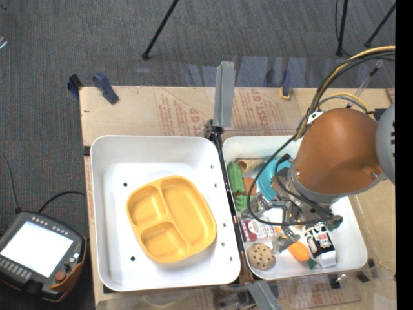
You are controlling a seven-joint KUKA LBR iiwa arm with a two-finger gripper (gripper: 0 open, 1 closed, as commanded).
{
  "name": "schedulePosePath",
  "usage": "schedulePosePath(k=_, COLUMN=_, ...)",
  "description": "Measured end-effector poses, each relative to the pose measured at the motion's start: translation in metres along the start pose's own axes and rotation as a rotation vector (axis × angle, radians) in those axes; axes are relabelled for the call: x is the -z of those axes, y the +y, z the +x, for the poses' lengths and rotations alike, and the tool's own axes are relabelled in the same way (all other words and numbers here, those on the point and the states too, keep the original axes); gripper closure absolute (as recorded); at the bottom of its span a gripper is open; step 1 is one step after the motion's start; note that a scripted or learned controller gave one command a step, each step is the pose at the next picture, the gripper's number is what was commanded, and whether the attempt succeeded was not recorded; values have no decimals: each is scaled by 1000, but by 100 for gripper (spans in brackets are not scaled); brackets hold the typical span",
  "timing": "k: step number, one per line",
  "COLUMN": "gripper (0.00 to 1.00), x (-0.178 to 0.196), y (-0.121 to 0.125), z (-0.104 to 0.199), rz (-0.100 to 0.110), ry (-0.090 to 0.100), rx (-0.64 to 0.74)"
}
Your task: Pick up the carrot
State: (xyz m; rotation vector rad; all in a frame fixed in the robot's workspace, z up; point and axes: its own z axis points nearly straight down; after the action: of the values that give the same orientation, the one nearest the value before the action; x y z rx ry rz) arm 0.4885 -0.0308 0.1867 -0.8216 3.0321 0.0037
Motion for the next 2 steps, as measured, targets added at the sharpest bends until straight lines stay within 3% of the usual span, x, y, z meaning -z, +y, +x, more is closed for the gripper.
schedulePosePath(k=1, gripper=0, x=-92, y=-51, z=26, rz=2, ry=-3, rx=-87)
schedulePosePath(k=2, gripper=100, x=-81, y=-49, z=22, rz=3, ry=-10, rx=-83)
